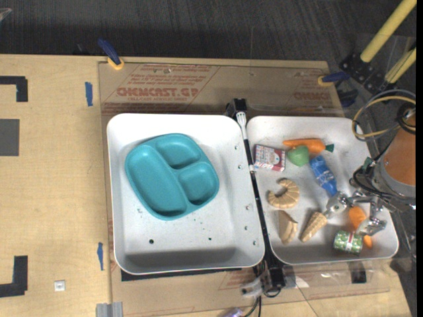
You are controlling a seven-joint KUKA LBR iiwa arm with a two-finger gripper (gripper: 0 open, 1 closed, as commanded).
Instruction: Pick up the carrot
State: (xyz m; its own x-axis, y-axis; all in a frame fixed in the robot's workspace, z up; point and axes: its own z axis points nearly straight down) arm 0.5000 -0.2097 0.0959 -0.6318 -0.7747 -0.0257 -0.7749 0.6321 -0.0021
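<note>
The carrot (305, 144), orange with a green tip at its right end, lies near the far edge of the right bin (386, 251). My gripper (357, 214) hangs low over the near right part of that bin, well short of the carrot and to its right. It looks open, its metal fingers (339, 202) standing on either side of a small round orange item (357, 216). Nothing is lifted off the bin floor.
Around the carrot lie a green fruit (299, 156), a blue bottle (322, 174) and a pink carton (268, 157). A croissant (284, 195), an ice-cream cone (313, 224) and a green can (347, 242) lie nearer. A teal divided plate (173, 175) sits in the left bin (125, 243).
</note>
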